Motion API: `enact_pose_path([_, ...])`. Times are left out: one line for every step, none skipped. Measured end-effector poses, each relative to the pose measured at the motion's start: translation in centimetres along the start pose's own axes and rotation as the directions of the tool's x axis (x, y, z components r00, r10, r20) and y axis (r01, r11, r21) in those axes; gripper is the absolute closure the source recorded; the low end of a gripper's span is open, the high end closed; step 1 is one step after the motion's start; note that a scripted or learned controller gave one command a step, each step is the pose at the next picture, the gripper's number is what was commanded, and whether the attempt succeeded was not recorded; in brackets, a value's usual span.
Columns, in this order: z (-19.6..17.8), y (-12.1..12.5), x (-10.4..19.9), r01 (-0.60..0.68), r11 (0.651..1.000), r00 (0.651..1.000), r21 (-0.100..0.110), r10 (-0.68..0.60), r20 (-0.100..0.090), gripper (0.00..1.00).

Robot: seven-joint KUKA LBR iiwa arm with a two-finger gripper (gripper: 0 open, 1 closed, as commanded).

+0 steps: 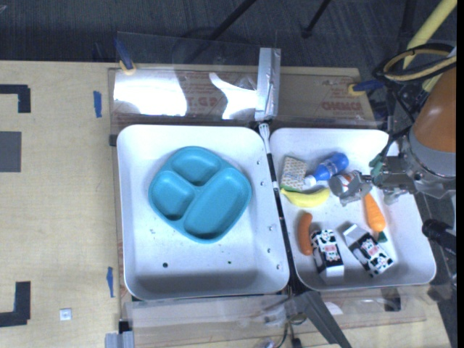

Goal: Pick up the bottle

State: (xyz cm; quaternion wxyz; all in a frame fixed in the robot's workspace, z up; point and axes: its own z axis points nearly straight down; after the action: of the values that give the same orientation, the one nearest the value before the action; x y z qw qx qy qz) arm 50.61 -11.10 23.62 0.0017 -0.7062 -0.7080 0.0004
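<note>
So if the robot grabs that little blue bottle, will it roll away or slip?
Probably it could roll: the bottle looks round and lies on its side in the right bin. It may slip too, since it looks like smooth plastic. The banana and the gripper sit close beside it, so a nudge might just bump it into them.
</note>
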Motion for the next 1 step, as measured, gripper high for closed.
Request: enact_pose_path([8.46,-0.45,-6.17,0.166,0.986,0.986,-0.002,-0.166,0.001,0.00])
